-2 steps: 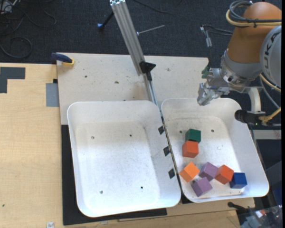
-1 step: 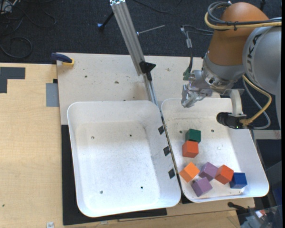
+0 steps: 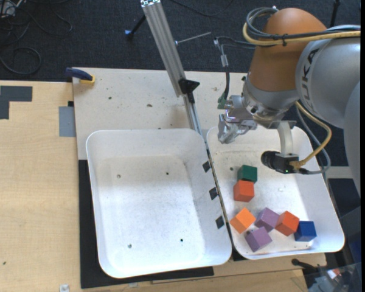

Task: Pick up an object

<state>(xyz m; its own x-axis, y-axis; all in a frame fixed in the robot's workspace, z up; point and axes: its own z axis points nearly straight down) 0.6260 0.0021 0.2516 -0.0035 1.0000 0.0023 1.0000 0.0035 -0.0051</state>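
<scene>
My gripper (image 3: 226, 136) hangs over the far left corner of the right bin (image 3: 326, 203), with nothing visible in it. The cubes lie nearer the camera. A green cube (image 3: 247, 173) sits closest, a short way below and right of the gripper. A red-orange cube (image 3: 244, 191) touches its near side. Along the bin's front lie an orange cube (image 3: 243, 219), two purple blocks (image 3: 267, 217) (image 3: 258, 238), a red cube (image 3: 287, 222) and a blue cube (image 3: 305, 230).
The left bin (image 3: 109, 157) adjoins the right one along a divider with black clips (image 3: 213, 192). A slanted aluminium pole (image 3: 167, 47) rises behind the bins. A black fitting with cables (image 3: 280, 160) hangs from the arm over the right bin.
</scene>
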